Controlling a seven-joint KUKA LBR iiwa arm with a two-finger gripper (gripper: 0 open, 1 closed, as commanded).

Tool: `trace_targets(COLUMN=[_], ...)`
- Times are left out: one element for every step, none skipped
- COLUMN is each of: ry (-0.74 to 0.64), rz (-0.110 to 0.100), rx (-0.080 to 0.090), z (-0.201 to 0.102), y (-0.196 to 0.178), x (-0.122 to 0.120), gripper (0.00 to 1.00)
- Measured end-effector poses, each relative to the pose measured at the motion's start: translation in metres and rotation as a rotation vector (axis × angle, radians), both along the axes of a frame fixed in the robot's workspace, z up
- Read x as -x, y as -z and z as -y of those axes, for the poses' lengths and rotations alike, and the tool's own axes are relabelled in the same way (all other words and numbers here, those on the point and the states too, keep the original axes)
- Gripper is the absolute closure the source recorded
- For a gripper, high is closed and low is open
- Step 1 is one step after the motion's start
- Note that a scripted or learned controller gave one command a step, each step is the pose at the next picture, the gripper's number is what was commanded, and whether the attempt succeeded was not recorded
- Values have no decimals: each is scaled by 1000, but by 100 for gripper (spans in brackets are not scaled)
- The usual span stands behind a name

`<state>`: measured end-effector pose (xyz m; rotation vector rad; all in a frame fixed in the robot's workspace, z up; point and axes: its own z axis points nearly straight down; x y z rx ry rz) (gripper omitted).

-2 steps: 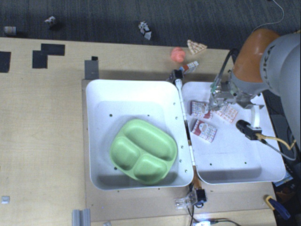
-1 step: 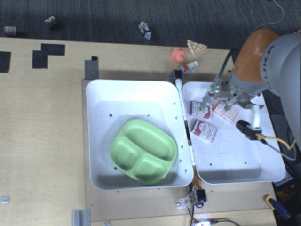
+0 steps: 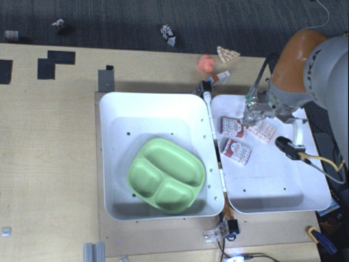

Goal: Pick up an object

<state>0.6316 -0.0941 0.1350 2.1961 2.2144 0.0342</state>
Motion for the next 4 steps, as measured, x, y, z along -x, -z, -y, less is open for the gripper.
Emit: trace_targets(ry=[0,-2,-2,7], rz=[-1,4,3,-11], rx=[0,-1,-1,-1], z=[0,-1,-1,-7], y=[0,-11,-11,44], x=[0,-1,-1,28], gripper=[0,100,0,0])
